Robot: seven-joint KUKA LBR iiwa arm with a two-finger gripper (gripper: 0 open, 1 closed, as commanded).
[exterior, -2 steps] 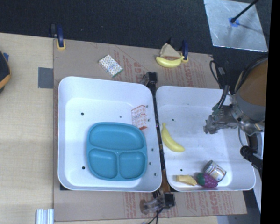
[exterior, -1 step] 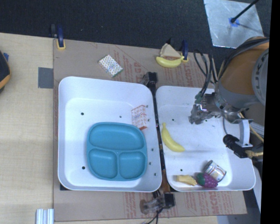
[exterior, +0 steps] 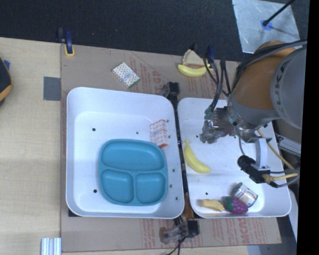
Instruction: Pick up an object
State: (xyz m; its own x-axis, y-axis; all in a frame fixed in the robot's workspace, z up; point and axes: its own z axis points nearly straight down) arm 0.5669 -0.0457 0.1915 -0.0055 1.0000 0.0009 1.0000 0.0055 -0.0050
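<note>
The arm comes in from the right over the right bin (exterior: 197,108), and my gripper (exterior: 210,133) hangs above that bin's upper middle. A yellow banana (exterior: 194,159) lies below and to the left of the gripper, close to the bin's left wall. Along the front wall sit a small yellow piece (exterior: 213,205), a purple grape-like toy (exterior: 238,206) and a silver can (exterior: 245,194). I see nothing between the fingers.
The left bin (exterior: 83,107) holds a blue divided plate (exterior: 133,171) and a small red and white packet (exterior: 159,132). Outside the bins, a second banana (exterior: 192,70) and a patterned packet (exterior: 125,73) lie on the cardboard at the back.
</note>
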